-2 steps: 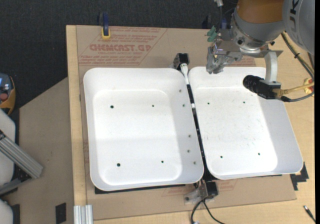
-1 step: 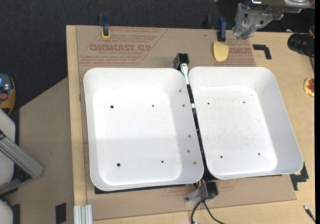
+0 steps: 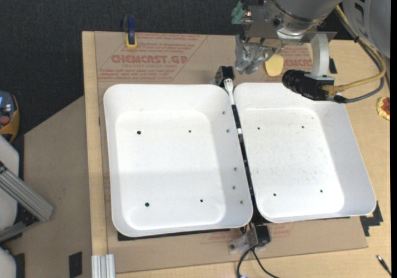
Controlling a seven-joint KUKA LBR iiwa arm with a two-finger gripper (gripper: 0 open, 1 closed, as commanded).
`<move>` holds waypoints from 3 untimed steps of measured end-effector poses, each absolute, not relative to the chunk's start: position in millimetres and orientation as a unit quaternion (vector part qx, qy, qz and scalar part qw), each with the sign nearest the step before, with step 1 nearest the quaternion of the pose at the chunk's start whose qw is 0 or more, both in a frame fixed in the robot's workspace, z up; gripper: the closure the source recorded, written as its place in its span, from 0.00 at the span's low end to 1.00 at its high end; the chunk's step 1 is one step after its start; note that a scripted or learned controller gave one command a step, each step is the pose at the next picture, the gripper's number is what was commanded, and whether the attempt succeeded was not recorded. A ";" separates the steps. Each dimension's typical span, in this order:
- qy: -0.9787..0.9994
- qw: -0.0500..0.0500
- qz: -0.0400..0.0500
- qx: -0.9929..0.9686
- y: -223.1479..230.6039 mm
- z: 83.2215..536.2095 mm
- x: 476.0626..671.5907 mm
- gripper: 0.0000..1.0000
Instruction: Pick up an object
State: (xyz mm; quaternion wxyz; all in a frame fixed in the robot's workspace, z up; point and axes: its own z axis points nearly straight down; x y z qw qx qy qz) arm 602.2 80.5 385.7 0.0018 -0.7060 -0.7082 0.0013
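The arm's metal gripper (image 3: 251, 59) hangs just beyond the right shallow white plastic bin's (image 3: 347, 146) far rim, beside a small pale-yellow object (image 3: 274, 64).

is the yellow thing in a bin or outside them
Outside. The yellow thing lies on the brown board beyond the right bin's far rim, beside the claw.

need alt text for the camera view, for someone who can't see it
A grey robot arm with an orange band reaches in from the upper right, its gripper raised above the far edge of the bench, beside a small pale yellow object. Below it two shallow white bins sit side by side, the left bin and the right bin.
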 end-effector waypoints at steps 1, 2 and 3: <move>-0.709 0.003 0.002 -0.705 154.9 260.9 638.6 1.00; -0.705 -0.003 -0.001 -0.710 66.3 297.3 655.1 1.00; -0.707 -0.001 -0.001 -0.708 61.5 315.6 639.6 1.00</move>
